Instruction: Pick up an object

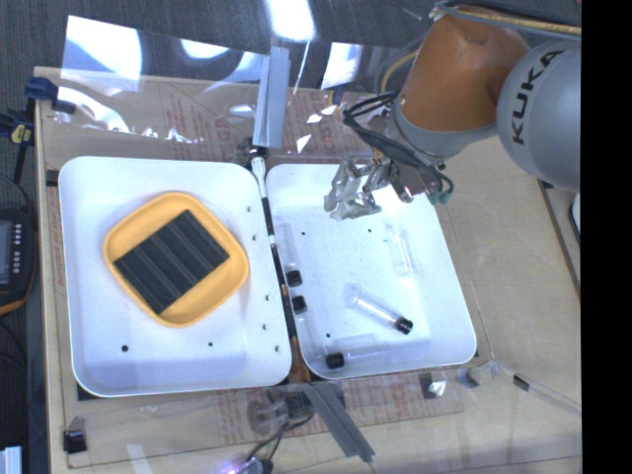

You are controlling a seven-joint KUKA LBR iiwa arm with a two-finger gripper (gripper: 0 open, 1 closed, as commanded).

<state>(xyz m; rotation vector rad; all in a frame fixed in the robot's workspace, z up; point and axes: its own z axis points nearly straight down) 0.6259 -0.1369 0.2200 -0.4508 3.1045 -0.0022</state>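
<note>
Claw (353,197) over right bin (449,294), grip state unclear, blurred, clear tube (378,312) below

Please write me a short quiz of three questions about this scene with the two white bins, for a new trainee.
1. True or false: the yellow pad with the dark ribbed top lies in the right bin.
2. Above which bin does the tool hang? A) left bin B) right bin
3. Fill in: the clear tube with a black cap lies in the ____ bin.

Key: 1 false, it lies in the left bin; 2 B, over its far part; 3 right.
</note>
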